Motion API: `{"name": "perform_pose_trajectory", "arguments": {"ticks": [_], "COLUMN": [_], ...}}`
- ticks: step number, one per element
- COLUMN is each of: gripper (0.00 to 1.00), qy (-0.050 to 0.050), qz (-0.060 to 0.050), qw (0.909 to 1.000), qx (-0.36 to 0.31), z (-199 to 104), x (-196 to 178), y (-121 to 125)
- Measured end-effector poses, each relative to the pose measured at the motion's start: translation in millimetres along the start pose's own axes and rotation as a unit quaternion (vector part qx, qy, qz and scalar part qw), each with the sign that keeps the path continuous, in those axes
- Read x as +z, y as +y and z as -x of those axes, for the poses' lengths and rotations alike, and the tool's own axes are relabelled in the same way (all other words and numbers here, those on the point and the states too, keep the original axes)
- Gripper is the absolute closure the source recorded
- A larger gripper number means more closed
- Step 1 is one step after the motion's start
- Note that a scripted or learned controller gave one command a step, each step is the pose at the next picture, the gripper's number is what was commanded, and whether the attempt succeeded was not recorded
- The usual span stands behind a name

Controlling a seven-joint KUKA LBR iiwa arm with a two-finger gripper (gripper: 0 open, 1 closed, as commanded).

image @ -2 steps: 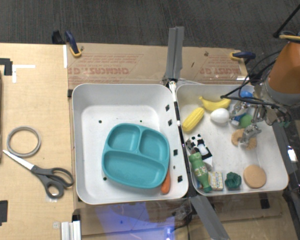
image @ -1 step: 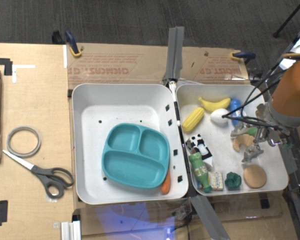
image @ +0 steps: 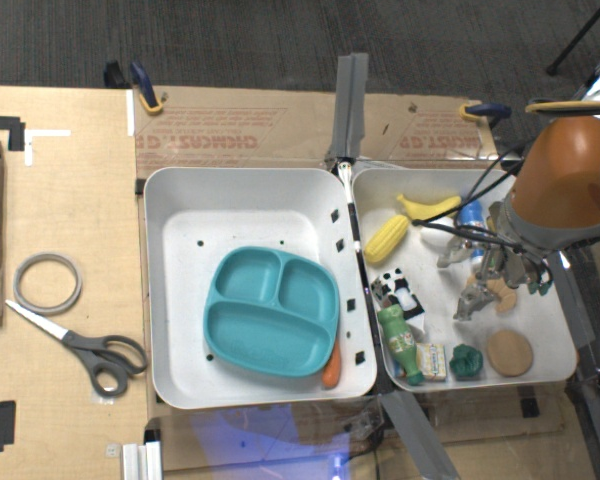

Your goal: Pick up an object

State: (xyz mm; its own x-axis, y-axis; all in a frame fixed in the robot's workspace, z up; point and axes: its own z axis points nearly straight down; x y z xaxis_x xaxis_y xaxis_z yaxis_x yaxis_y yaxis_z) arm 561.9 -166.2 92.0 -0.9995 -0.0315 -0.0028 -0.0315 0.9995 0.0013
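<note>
— Camera view check: where's your gripper (image: 477, 290)?

— Mine hangs low in the right bin (image: 550, 368), fingers spread apart, nothing between them.

— What's closest?

— A round tan disc (image: 509, 352) just below it, a green lump (image: 468, 360) beside that. Left bin (image: 170, 268) holds a teal tray (image: 272, 311).

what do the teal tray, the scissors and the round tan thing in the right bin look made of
Teal tray: likely moulded plastic, smooth with a soft sheen and rounded compartment walls. Scissors: bright metal blades, grey handles that look plastic or rubbery. Round tan disc: matte and even-coloured, possibly wood, cork or a toy cookie; the picture leaves it open.
</note>
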Motion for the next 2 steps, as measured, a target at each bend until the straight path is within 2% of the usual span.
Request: {"name": "perform_pose_trajectory", "arguments": {"ticks": [1,2], "gripper": [0.00,1.00], "qy": [-0.002,-0.006], "qz": [-0.001,-0.001], "qw": [0.9979,0.9979], "qx": [-0.065,-0.064], "z": [86,89], "x": [-1,-13], "y": [-58,-58]}}
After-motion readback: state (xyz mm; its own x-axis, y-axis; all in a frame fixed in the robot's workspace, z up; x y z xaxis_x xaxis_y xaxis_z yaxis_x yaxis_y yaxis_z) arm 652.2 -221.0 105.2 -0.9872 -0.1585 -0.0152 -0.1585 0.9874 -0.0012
